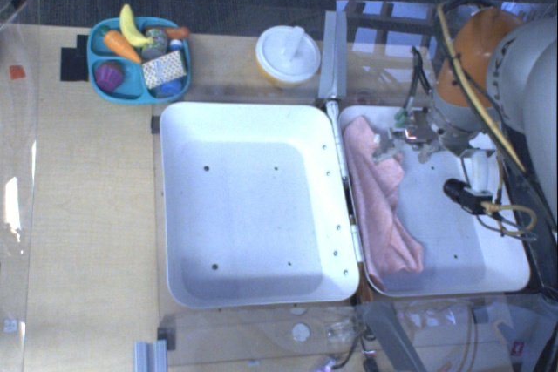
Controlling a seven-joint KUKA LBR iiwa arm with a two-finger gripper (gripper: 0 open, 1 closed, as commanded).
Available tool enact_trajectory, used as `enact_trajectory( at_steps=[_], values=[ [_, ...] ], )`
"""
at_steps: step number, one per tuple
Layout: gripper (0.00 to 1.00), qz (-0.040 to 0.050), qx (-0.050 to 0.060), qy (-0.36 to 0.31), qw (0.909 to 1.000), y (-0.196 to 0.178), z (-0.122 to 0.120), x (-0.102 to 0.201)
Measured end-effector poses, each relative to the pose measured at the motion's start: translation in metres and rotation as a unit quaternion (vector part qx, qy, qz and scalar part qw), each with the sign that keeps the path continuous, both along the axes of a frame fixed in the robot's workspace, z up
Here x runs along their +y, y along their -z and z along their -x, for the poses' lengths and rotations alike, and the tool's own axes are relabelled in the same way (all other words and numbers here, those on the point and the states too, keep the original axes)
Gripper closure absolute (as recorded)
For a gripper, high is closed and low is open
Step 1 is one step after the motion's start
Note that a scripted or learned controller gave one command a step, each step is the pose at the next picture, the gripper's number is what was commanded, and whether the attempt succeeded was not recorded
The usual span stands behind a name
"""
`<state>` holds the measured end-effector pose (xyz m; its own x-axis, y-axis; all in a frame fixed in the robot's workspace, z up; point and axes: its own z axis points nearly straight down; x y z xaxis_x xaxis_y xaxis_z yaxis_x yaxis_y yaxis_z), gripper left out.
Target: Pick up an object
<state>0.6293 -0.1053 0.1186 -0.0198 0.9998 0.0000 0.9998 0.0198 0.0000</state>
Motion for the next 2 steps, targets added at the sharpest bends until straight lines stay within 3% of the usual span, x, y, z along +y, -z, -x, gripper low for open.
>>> enact_trajectory(
  at_steps=[1,2],
  values=[
    [0.00,0.0008,-0.006,-0.057,0.9984,0.029,0.006,0.017],
    [1.00,0.0010,-0.009,-0.057,0.9983,0.016,0.003,0.018]
  ],
)
